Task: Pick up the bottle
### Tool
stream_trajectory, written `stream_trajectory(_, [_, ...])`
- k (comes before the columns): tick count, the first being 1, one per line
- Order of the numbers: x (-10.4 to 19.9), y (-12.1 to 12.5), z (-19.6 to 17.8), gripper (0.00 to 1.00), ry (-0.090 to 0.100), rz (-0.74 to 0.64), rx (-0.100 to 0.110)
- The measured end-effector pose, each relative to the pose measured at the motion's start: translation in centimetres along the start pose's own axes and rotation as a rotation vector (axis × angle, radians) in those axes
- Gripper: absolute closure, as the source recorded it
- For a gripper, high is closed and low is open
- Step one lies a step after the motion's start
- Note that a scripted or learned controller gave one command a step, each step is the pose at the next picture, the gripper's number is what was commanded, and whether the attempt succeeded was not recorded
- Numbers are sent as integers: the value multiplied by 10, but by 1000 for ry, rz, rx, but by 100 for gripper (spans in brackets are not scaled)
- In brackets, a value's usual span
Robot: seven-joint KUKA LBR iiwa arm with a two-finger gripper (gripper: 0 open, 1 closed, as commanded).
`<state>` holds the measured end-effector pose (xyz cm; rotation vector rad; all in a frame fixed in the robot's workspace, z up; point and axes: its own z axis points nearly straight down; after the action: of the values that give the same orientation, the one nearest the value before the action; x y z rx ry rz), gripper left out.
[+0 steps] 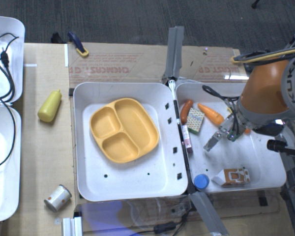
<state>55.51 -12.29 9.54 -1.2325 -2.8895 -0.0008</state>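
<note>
Here the bottle (49, 106) lies far left of the claw (214, 141), whose state I cannot tell.

Matt yellow plastic tray (124, 130)

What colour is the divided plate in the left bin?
Yellow-orange; the divided plate shows clearly in the camera view.

The counter (113, 63) is pale wood with a sheet of brown cardboard (137, 63) across its back; two shallow white bins rest on it side by side, the left bin (83, 181) and the right bin (270, 181); a yellow bottle (49, 106) lies left of them; a small tin can (57, 197) lies near the front left corner; a blue-handled tool (77, 44) lies at the back edge.
</note>
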Motion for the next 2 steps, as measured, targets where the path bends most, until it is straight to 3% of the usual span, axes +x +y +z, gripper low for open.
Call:
stream_trajectory(1, [72, -38, 4, 0, 1, -194, 0])
stream_trajectory(2, [71, -37, -5, 100, 0, -190, -2])
